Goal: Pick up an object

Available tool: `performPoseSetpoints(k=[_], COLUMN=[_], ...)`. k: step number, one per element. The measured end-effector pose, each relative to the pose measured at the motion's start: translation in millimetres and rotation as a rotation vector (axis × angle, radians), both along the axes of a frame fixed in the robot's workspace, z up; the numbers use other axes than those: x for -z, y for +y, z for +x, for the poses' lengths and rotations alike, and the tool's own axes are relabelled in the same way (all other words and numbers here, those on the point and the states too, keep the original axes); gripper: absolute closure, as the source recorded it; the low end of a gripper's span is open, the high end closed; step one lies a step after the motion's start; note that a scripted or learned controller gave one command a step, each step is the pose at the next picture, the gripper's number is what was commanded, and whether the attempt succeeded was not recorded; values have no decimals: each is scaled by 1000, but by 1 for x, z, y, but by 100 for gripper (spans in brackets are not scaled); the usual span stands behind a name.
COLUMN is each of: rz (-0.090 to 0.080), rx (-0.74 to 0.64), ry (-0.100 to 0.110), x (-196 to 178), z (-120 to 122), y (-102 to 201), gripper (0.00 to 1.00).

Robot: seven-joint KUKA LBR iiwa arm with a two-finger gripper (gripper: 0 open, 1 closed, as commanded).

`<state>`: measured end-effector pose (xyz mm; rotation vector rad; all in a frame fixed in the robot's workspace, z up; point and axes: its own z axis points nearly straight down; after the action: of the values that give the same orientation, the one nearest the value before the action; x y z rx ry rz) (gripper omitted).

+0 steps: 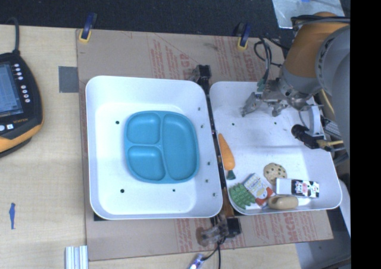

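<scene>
My gripper (260, 107) hangs over the far part of the right bin (250, 137), its fingers spread apart with nothing between them. The objects lie well nearer the camera: an orange carrot (225, 152) along the bin's left wall, a round cookie (274, 172), a small white carton (297, 188), a tan bread roll (282, 202), a white and red packet (257, 187) and a green item (239, 194) in the near corner. The left bin (107, 113) holds a blue divided plate (161, 146).
A teach pendant (15, 101) lies on the bench at the far left. Clamps (87, 27) hold the cardboard sheet at its far edge. The arm's grey and orange body (315, 53) stands over the right bin's far right corner.
</scene>
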<state>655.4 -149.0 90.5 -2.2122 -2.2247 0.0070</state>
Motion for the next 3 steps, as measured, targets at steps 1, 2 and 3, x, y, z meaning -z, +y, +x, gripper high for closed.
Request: performPoseSetpoints(k=[1,2,3], rz=[1,1,0], rx=[0,-2,-2], ry=[-5,-2,-2], x=[-102,-112,-112], z=[1,1,1], y=[116,115,115], gripper=[0,100,0])
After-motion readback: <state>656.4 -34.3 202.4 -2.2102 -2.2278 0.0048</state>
